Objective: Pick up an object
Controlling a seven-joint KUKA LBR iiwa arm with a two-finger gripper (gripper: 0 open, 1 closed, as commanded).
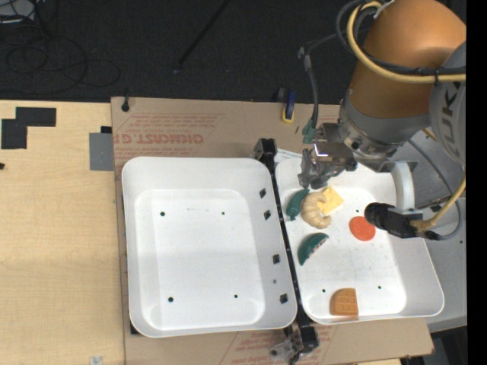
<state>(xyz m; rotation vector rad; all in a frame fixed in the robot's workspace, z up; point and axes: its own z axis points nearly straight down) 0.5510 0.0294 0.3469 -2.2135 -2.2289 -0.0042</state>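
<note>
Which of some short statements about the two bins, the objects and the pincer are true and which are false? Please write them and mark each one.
1. All loose objects lie in the right bin. True.
2. The pincer hangs above the left bin. False: it hangs over the upper left part of the right bin, close to the yellow piece and the beige object.
3. The red round object lies to the right of the beige object in the picture. True.
4. The orange waffle-like object sits at the far end of the right bin. False: it sits near the front edge.
5. A dark green curved object lies near the divider between the bins. True.
</note>
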